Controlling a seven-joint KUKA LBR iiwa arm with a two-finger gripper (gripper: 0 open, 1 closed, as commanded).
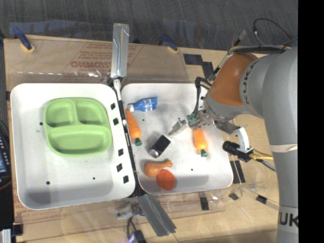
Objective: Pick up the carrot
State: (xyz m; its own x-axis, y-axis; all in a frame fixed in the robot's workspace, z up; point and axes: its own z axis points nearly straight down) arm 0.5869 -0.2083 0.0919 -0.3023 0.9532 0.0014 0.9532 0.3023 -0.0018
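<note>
Gripper (188, 124) sits low in the right bin (215, 178), its tip toward the bin's middle; can't tell how it's set. Two carrots here. Nearer carrot (200, 140) lies just beside the gripper, on its lower-right side, long axis roughly top-to-bottom, green end down. Second carrot (133, 126) lies along the bin's left wall, well apart, black block (160, 145) between them. Not gripped.

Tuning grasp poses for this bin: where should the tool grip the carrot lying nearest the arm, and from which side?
Grip the carrot across its orange mid-body, coming straight down from above. It lies flat in the right bin, long axis running toward the near wall, green tip nearest. The tool hangs by its far end. Fingers should probably straddle the narrow width.
</note>
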